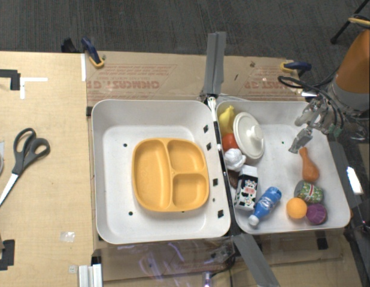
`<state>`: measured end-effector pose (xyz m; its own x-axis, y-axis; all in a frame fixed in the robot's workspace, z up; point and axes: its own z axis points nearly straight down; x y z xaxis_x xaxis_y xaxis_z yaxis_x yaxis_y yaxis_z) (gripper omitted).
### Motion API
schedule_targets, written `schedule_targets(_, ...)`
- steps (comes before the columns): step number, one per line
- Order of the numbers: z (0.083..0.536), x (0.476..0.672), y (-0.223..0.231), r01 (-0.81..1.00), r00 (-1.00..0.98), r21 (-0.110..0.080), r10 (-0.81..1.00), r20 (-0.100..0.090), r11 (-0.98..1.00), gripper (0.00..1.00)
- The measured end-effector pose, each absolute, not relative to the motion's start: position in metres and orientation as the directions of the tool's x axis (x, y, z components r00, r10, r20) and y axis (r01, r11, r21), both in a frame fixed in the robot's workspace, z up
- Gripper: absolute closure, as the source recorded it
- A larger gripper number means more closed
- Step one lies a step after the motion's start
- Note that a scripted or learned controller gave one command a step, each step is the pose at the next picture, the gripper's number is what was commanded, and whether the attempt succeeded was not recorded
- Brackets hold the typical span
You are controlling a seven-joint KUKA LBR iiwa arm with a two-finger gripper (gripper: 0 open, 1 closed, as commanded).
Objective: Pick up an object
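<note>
My gripper [305, 131] hangs over the back right part of the right bin [279, 178], fingers spread open with nothing between them. Just below it lies an orange drumstick-shaped toy [308, 165]. Further toward the front right sit a green round toy [309, 192], an orange ball [297, 208] and a purple ball [317, 214]. A blue bottle [264, 205] lies in the front middle beside a black and white carton [247, 188]. Along the bin's left side are a white bowl [249, 134], a yellow banana [226, 117], a red item [229, 142] and a small white figure [233, 158].
The left bin [113, 178] holds a yellow divided plate [170, 174]. A grey divider bar [214, 64] runs back between the bins. Scissors [20, 157] lie on the wooden bench at the left. Blue clamps [92, 51] and cables sit along the back edge.
</note>
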<state>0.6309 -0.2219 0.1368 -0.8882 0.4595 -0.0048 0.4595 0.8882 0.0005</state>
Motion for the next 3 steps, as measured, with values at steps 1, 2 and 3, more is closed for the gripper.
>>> schedule_targets(1,0.094,0.609,-0.222,0.570,-0.822,0.001,0.570,-0.005,0.822,0.00)
schedule_targets(2,0.092,0.509,-0.211,0.653,-0.757,0.000,0.653,-0.001,0.757,0.00)
schedule_targets(3,0.101,0.510,-0.210,0.651,-0.759,0.001,0.651,-0.003,0.759,1.00)
